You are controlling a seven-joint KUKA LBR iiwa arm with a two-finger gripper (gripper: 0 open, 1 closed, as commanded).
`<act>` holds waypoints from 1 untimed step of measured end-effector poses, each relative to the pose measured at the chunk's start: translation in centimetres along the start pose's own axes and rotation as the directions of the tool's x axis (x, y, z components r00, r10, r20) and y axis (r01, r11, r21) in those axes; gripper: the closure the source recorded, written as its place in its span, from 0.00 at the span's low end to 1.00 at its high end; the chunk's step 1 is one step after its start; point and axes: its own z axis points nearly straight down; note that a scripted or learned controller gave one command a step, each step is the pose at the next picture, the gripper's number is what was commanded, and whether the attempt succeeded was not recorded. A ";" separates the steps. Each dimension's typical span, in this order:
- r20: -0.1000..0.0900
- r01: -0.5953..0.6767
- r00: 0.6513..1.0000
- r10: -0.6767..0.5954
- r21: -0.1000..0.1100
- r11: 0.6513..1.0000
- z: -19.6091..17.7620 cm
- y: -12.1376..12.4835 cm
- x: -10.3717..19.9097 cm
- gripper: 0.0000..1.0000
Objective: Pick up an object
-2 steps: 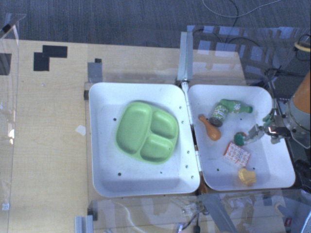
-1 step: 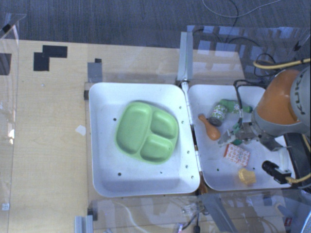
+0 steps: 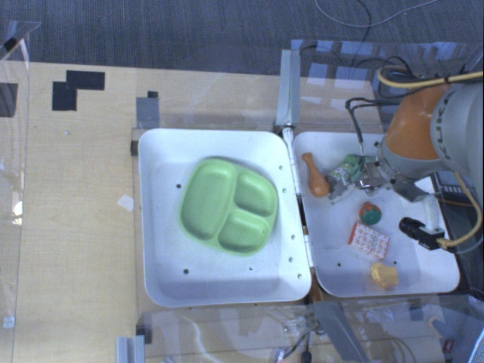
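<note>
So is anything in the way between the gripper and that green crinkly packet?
Nothing visible is. The gripper is right at the green packet in the right bin. The brown wooden peg lies just beyond, to the left.

A pale wooden bench carries two shallow white bins. The left white bin holds a light green plastic tray with three compartments. Black tape patches mark the bench's far left corner, and a thin black cable loops across the dark grey carpet beyond.
</note>
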 end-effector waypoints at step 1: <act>-0.004 0.001 1.000 -0.001 0.012 1.000 0.3 4.5 -0.4 0.00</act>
